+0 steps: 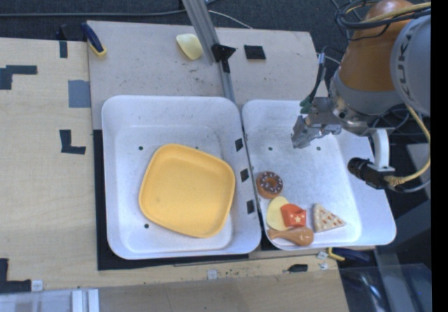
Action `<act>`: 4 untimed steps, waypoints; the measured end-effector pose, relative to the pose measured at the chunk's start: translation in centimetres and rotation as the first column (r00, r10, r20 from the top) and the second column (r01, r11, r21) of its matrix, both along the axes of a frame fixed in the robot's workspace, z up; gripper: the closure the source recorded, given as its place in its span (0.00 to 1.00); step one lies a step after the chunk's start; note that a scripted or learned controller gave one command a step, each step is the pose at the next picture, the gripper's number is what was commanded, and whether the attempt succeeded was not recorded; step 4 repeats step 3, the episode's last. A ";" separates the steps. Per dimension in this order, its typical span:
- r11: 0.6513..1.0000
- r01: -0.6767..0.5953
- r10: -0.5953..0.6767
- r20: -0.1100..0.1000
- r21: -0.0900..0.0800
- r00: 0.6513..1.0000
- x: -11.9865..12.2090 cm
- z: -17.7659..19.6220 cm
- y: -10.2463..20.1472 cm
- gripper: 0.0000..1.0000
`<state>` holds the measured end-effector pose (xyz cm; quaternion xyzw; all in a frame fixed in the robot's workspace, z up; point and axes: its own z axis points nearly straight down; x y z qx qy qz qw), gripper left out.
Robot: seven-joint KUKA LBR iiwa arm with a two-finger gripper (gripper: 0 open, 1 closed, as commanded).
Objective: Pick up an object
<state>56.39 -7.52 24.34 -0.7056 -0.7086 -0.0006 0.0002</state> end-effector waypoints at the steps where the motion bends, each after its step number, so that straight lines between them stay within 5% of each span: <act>1: 1.000 0.000 0.000 -0.001 0.000 1.000 -0.5 0.4 5.4 1.00; 3: 1.000 0.001 -0.001 -0.002 -0.001 1.000 -2.7 -0.2 13.7 1.00; 4: 1.000 0.001 -0.001 -0.002 -0.001 1.000 -2.7 -0.2 13.7 1.00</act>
